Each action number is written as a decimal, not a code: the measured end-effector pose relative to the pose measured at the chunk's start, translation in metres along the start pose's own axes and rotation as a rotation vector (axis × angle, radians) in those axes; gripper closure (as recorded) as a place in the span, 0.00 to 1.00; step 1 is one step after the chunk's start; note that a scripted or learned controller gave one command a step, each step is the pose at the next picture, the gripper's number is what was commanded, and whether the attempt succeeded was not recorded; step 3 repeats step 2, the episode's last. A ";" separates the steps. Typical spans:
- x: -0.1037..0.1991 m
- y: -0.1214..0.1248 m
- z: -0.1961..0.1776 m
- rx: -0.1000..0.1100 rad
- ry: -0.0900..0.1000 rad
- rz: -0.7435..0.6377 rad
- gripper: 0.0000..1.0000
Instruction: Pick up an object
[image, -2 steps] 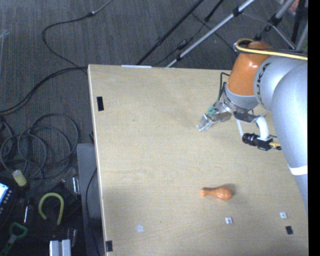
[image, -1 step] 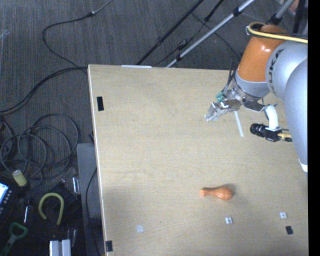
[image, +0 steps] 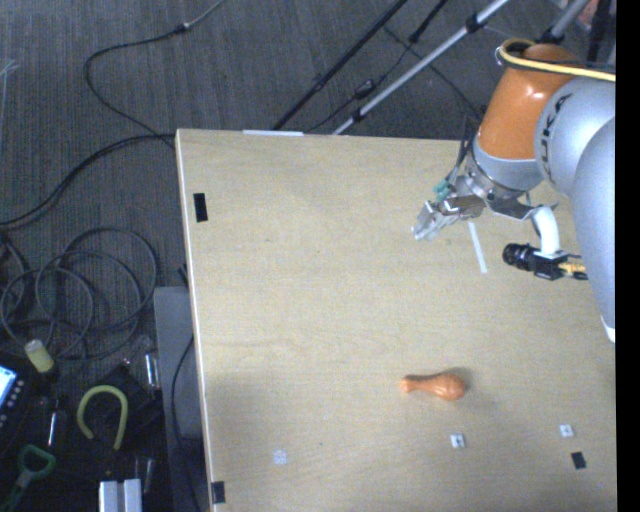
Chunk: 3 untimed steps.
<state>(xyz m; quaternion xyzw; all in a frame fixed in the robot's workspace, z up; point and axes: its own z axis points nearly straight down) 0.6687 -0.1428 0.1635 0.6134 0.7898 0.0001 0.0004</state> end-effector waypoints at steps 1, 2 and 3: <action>0.000 0.000 -0.009 -0.001 0.000 0.000 1.00; -0.012 -0.003 -0.016 0.001 -0.002 -0.209 1.00; -0.012 -0.003 -0.016 0.001 -0.002 -0.209 1.00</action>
